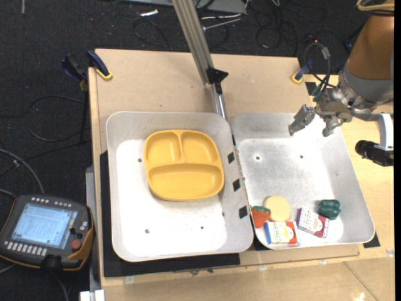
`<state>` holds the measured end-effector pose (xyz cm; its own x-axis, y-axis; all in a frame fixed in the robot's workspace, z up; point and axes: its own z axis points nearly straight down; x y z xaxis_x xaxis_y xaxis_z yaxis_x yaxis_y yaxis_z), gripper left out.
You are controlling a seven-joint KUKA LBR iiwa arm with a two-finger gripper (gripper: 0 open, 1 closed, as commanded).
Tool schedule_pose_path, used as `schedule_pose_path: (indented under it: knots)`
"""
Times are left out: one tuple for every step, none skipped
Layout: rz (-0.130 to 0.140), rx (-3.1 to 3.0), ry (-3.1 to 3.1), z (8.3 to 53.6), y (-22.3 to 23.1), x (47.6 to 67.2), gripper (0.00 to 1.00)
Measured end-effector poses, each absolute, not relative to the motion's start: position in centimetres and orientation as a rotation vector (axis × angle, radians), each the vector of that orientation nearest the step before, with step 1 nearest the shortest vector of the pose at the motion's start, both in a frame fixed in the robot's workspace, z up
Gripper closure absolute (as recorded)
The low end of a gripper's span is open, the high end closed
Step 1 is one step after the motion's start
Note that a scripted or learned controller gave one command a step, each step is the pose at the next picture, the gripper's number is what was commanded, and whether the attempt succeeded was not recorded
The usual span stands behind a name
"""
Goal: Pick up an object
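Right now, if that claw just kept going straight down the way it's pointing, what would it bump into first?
Probably just the bare white floor of the right bin. The gripper, fingers apart, hangs over its far end, while the small items cluster at the near edge. Depth is hard to judge from this slanted view.

The frame's right edge is cutting off my arm. My small carton printing is reading too small

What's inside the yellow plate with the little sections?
Nothing can be seen in the yellow plate: all three sections show bare yellow. It sits in the left bin. Whatever part of the bin floor lies beneath the plate is covered.
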<state>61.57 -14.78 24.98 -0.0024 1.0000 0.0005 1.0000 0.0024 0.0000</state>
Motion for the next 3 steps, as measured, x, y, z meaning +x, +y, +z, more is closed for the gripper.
schedule_pose_path:
  knots:
    - [-0.001,-2.219,-2.224,25.0,-14.8,61.6,0.00]
    - [0.006,-2.218,-2.218,18.6,-14.5,61.5,0.00]
    - [0.005,-2.216,-2.222,13.4,-13.5,61.9,0.00]
